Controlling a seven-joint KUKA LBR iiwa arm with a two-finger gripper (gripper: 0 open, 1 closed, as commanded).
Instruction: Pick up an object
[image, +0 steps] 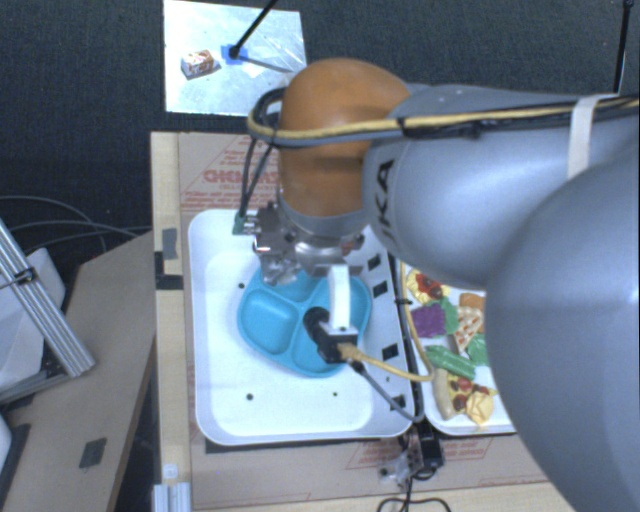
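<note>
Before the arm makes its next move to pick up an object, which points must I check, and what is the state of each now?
1. The end effector hangs above the left bin: ok.
2. The blue divided plate lies in that bin, under the end effector: ok.
3. End effector touching the plate: cannot tell.
4. An object already held: cannot tell.
5. The toy food pieces lie in the right bin, away from the end effector: ok.

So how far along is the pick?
Approach looks done: the pincer sits low over the blue divided plate in the left bin. In hand: nothing I can confirm, the grip is hidden. Left: secure a grasp and lift; the plate lies flat on the bin floor. Toy food in the right bin untouched.
</note>
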